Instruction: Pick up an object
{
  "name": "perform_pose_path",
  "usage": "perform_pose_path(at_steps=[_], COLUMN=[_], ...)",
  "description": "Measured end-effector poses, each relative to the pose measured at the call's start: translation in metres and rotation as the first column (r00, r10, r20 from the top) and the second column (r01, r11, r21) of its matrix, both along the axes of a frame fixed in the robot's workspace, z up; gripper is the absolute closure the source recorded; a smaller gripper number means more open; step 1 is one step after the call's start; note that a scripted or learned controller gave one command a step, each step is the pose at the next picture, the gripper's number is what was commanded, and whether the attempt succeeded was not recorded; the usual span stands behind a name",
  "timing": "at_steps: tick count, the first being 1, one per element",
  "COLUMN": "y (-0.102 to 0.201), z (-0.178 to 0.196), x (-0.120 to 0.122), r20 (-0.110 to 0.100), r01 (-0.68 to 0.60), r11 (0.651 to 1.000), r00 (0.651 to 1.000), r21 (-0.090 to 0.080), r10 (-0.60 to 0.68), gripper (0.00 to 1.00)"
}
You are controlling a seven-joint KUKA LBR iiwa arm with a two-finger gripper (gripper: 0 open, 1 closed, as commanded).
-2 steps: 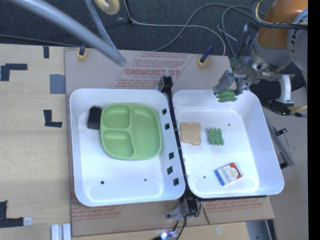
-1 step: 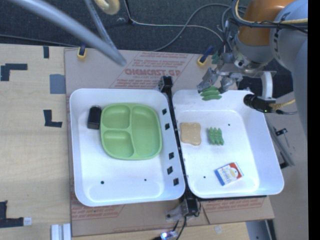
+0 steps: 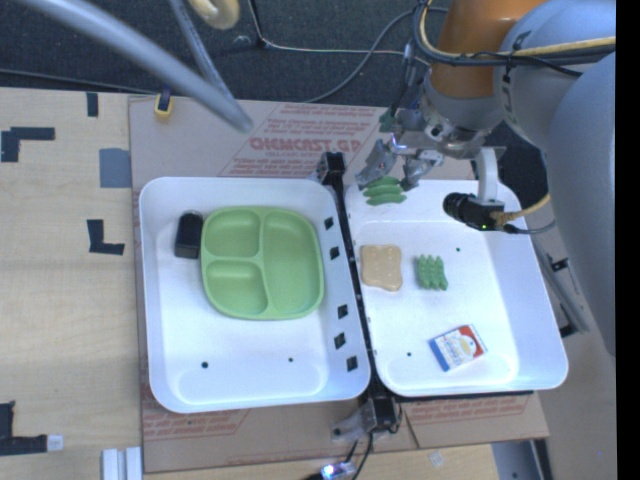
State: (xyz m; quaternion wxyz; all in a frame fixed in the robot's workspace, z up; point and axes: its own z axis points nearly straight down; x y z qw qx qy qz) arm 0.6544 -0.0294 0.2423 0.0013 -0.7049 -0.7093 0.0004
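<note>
My gripper (image 3: 390, 180) hangs over the far left corner of the right bin (image 3: 520, 298). Its two fingers are closed around a small green ridged piece (image 3: 384, 193), which sits between the fingertips just above the bin floor. On that bin's floor lie a tan toast slice (image 3: 381, 267), a second green ridged piece (image 3: 431, 272) and a small blue, red and white box (image 3: 457, 347). The left bin (image 3: 160, 308) holds a green divided plate (image 3: 262, 263) and a black block (image 3: 188, 235).
The divider with black clips (image 3: 344, 268) runs between the two bins. The grey arm with its orange band (image 3: 480, 18) fills the upper right. A black cable fitting (image 3: 470, 209) hangs over the right bin's far edge. Cardboard (image 3: 290, 138) lies under the bins.
</note>
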Motion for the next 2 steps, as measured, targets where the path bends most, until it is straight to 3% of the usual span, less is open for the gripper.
perform_pose_path(at_steps=[2], y=[0.123], z=[-0.016], x=[0.002], r20=[-0.001], r01=[0.000], r11=[1.000], r00=[1.000], r21=[0.000], r10=[0.000], gripper=[1.00])
